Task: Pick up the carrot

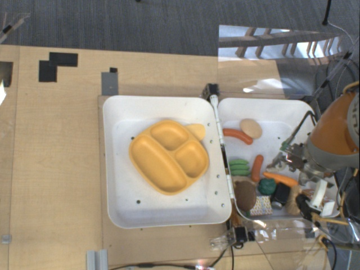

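On the wooden surface (56, 167), the left bin (121, 207) holds a yellow divided plate (169, 156). In the right bin (270, 108) lie a sausage (237, 135), a green pepper (238, 166) and more toy food. The carrot (279, 178) rests near that bin's right side, just left of the jaws (298, 170), touching nothing of them. Whether the jaws are released or clenched, I cannot tell.

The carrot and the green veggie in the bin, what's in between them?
In the camera view, a red sausage stands between the carrot and the green veggie, tilted nearly upright.
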### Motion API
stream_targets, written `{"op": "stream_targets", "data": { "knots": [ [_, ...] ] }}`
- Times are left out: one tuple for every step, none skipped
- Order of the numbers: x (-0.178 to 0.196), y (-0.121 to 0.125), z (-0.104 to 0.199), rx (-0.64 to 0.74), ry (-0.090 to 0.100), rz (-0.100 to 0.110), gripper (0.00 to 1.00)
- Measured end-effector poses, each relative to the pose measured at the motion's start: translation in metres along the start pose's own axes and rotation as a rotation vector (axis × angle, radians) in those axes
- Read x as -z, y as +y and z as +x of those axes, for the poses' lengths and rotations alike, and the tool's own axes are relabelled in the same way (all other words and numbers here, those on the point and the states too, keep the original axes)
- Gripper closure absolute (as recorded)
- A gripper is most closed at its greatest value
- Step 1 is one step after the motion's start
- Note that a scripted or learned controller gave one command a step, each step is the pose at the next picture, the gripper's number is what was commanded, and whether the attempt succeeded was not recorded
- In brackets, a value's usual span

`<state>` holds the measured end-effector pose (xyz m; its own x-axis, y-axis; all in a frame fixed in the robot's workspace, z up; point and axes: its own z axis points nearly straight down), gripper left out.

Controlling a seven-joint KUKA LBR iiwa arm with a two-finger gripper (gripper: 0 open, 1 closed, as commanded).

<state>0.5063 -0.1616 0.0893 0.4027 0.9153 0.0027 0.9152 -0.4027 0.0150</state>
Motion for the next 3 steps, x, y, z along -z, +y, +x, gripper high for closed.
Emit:
{"op": "stream_targets", "data": {
  "knots": [
    [0.001, -0.024, 0.027, 0.322, -0.001, -0.010, 0.00],
    [0.013, -0.021, 0.030, 0.327, 0.001, -0.020, 1.00],
    [0.060, -0.020, 0.058, 0.430, 0.002, 0.006, 1.00]
  ]
}}
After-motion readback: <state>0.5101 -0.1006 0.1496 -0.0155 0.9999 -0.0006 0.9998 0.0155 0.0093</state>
